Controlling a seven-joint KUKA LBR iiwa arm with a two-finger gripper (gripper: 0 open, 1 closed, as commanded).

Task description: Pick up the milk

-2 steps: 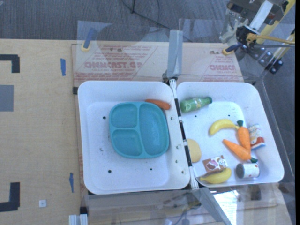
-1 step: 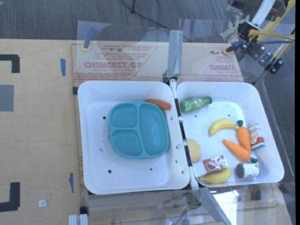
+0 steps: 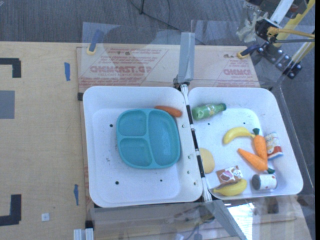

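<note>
Beyond the far rim of the right bin (image 3: pixel 278 100), up at the far-right corner of the bench: gripper (image 3: pixel 252 26), hanging well apart from everything in the bins. Too blurred among the wrist hardware to read, so cannot tell whether spread or pressed together; nothing seen held.

Against the right wall of that bin, about midway along: milk carton (image 3: pixel 273 146), small and white with red and blue print (judged the milk by those colours). Lies near-side and slightly right of the gripper, so a long reach toward the near side and then down seems called for.

Touching or just beside its left side: upright carrot (image 3: pixel 259 145), with a second carrot (image 3: pixel 252 159) slanting under it. Just near of the carton: white can (image 3: pixel 263 182).

Long axis of the carton hard to judge at this size; looks roughly far-to-near, along the wall. If so, closing across it from left to right seems best, though wall on one side and carrot on the other leave little room. Likely risk: catching the carrot instead, or sliding off against the wall.

Pick not yet begun.
</note>
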